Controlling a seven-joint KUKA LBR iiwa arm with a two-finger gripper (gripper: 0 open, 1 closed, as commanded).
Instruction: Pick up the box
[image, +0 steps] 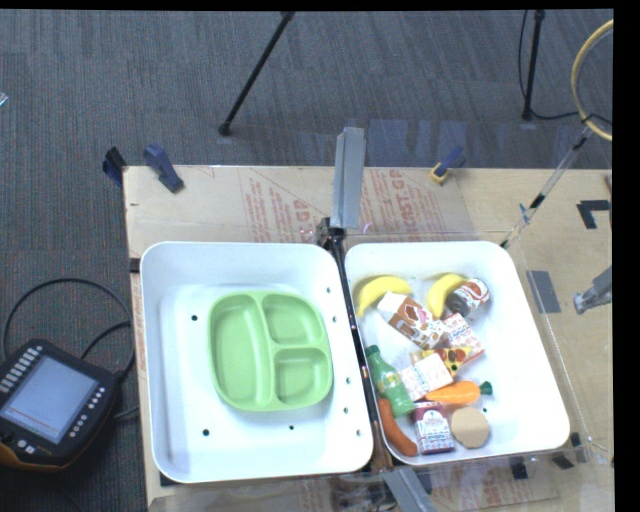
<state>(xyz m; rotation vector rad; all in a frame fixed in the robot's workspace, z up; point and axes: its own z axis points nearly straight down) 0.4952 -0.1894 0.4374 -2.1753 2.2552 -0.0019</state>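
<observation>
White right bin (535, 330) holds the box (430, 373) among toy food, beside a carrot (455, 393) and a green bottle (388, 383). A grey tool (594, 291) sits well apart from it, toward the view's right edge; whether it is open or closed cannot be told.

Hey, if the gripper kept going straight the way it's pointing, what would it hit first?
Hard to say: the gripper seems to point left, so probably the right bin's rim, though its height is unclear.
</observation>
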